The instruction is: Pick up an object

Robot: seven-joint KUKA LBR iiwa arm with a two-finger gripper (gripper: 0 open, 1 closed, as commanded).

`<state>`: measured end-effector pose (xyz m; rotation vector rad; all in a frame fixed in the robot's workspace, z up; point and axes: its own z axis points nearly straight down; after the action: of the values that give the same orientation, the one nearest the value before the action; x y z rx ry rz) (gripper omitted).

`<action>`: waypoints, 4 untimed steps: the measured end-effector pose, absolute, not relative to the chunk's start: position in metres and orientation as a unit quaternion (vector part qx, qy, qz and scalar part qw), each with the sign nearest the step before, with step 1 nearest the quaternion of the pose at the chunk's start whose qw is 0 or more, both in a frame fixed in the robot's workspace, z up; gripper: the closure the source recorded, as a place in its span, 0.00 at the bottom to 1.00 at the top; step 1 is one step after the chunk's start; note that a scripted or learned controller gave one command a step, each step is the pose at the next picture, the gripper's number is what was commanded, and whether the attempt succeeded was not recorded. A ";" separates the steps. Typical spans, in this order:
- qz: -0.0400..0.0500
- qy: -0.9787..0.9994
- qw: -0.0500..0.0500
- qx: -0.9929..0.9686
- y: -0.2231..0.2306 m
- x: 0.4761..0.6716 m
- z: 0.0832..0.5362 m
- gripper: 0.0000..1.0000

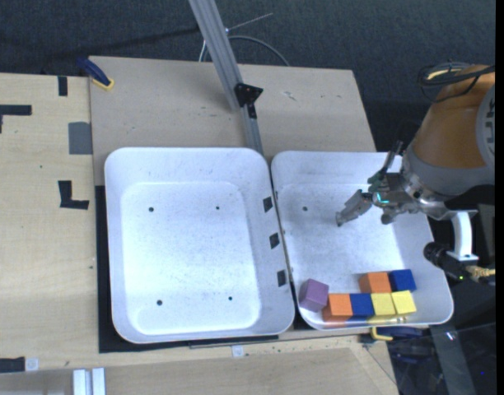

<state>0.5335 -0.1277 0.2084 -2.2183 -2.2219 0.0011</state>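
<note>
Seemingly bare fingers [348,215], above right bin [334,171]

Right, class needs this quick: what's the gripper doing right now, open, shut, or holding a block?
Gripper: over the right bin, nothing between its fingers; open or shut cannot be told.

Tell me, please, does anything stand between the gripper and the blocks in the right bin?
Nothing visible does. The gripper hangs over bare floor of the right bin; the blocks lie clustered along the near wall, with open floor between.
</note>
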 end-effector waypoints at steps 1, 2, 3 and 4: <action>0.001 -0.708 0.002 -0.706 -0.091 0.519 0.199 0.00; 0.003 -0.707 0.003 -0.707 -0.101 0.525 0.132 0.00; 0.002 -0.707 0.002 -0.707 -0.094 0.522 0.089 0.00; -0.002 -0.708 -0.002 -0.707 -0.086 0.500 0.196 0.00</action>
<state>0.5003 -0.0859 0.1962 -2.2220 -2.2254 -0.0050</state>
